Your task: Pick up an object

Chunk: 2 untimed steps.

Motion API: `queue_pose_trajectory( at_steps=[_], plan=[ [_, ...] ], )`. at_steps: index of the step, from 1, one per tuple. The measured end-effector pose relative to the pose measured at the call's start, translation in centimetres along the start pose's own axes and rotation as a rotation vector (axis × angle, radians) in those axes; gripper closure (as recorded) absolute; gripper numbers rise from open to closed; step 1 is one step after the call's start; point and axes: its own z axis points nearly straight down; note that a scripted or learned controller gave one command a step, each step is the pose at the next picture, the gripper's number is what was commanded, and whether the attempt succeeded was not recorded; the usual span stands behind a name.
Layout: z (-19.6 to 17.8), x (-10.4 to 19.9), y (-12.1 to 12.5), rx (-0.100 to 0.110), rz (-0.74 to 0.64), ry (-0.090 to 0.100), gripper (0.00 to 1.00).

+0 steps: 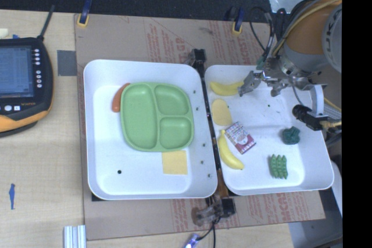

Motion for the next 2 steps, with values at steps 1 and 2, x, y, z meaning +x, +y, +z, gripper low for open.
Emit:
queue_pose_trajectory(
  at_steps=[1,2],
  plan=[
    [6.7,3.0,-8.0,0.005,0.001,-0.001,0.0],
    [7.6,2.3,-10.8,0.001,0.0,-0.002,0.0]
  ],
)
